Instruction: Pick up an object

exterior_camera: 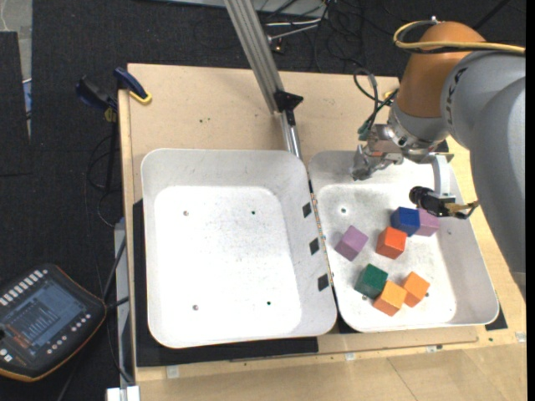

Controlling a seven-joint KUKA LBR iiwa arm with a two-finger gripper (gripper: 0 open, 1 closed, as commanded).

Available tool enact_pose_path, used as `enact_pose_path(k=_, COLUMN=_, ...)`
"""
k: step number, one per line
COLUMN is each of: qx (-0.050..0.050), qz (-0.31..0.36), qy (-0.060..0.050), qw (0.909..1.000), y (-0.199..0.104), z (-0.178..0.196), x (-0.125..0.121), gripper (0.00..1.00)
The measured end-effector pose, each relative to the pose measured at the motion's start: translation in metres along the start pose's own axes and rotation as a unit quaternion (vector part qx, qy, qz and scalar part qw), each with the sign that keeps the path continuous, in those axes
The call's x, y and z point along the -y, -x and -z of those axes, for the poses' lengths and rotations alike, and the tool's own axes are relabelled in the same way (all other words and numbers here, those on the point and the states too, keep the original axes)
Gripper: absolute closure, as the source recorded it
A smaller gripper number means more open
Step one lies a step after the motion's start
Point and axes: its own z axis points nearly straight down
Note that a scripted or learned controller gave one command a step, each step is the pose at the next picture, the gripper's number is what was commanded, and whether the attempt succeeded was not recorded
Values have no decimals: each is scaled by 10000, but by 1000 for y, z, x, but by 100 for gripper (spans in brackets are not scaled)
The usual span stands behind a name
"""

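Camera view: pale wood bench [209, 98] bearing two white bins side by side, inner rims touching. Left bin [155, 224] centre-left. Right bin [451, 274] holding all seven blocks. Grey arm [493, 98] with orange band, reaching in from right, above right bin's far edge. Metal pole [253, 32] slanting down from top to the gap between the bins. Pendant [38, 320] off the bench, bottom left. Gripper [366, 164] over far left part of right bin, well apart from the blocks; open or closed: cannot tell. Blocks clustered mid-bin to near side: purple block [352, 242] leftmost; red-orange block [390, 242] just right of it; blue block [407, 220] touching red-orange block's far side; lilac block [428, 224] touching blue block on the right. Green block [371, 280] nearer the camera, touching near orange block [387, 299]; far orange block [415, 288] touching that one on the right. Blue-yellow clamp [125, 82] on bench's far left corner.
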Motion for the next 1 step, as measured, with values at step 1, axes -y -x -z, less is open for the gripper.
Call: enact_pose_path(k=1, qx=-3, qz=-9, qy=13, qw=10000, y=-4, z=44, x=1, gripper=100)
